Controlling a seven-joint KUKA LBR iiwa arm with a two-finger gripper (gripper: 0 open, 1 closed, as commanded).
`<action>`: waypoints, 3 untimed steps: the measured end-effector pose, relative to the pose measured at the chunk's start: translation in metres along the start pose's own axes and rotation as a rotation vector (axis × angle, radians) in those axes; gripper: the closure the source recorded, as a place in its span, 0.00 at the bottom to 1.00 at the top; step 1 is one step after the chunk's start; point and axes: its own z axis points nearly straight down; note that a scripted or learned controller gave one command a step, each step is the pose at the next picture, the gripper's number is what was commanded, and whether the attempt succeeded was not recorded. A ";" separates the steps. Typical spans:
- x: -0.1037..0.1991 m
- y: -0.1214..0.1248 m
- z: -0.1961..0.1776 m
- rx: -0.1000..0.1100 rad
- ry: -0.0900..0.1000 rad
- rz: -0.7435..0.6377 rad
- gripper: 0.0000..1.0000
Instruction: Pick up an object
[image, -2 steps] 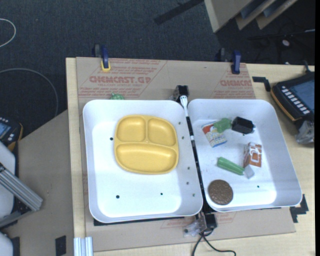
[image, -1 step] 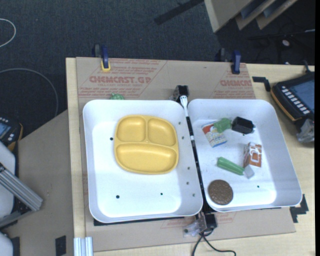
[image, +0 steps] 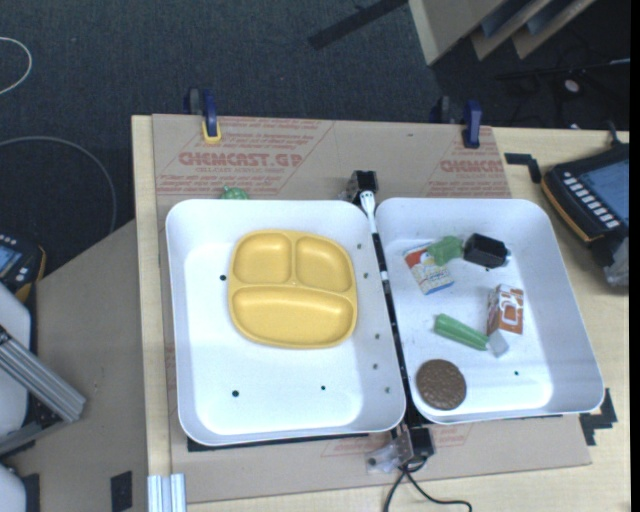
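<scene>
The right bin holds several small objects. A black block lies at its back, beside a green piece and a red, white and blue carton. A green stick lies in the middle, with a brown and white packet to its right. A brown round cookie rests near the front edge. In the left bin sits a yellow divided plate.
The bins rest on a cardboard sheet clamped at the back by two blue clamps. A small green object lies behind the left bin. A tablet-like device sits at the right edge. Cables run at the front.
</scene>
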 end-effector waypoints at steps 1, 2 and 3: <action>-0.002 -0.003 -0.013 0.000 0.000 -0.001 1.00; -0.002 -0.003 -0.023 0.001 0.001 -0.001 1.00; -0.002 0.002 -0.032 0.001 0.001 -0.001 1.00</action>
